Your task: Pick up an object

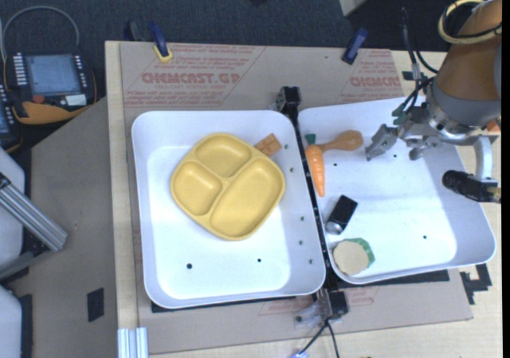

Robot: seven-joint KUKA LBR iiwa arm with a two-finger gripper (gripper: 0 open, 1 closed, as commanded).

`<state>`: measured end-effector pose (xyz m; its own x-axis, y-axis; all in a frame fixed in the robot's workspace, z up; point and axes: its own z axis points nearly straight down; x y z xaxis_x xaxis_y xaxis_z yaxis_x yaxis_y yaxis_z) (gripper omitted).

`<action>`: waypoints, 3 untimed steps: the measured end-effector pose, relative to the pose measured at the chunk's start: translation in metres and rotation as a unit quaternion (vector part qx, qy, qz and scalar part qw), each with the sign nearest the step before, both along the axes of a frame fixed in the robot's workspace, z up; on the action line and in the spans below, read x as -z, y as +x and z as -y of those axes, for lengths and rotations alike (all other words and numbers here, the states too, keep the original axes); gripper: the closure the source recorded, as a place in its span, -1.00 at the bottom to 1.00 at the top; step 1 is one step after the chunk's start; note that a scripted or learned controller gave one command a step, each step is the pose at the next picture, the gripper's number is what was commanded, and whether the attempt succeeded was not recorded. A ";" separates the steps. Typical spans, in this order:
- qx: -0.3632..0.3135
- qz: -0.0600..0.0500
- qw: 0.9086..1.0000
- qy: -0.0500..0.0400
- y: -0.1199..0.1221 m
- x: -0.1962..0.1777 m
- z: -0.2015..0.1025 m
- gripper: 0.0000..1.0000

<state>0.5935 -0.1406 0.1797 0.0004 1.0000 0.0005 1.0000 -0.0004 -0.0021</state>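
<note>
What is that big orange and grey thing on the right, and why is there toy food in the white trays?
That is a robot arm. The picture is taken by one camera fixed above the bench, looking down at a slant, and the arm reaches in from the right. At its end is the tool, a two-fingered part for grabbing things. Its fingers are spread apart with nothing between them.

Two white trays sit side by side. The left bin holds a yellow divided plate and a small brown block at the plate's edge. The right bin holds an orange carrot, a tan wooden piece, a small black block and a round cream and green piece. The robot's job is to pick one up.
</note>
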 end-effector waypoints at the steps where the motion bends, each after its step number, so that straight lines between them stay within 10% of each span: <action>1: 0.000 -0.002 1.000 0.000 0.008 0.050 0.004 -1.00; 2: 0.000 0.002 1.000 -0.001 0.009 0.036 0.004 1.00; 3: -0.001 0.004 1.000 -0.001 0.015 -0.009 0.002 1.00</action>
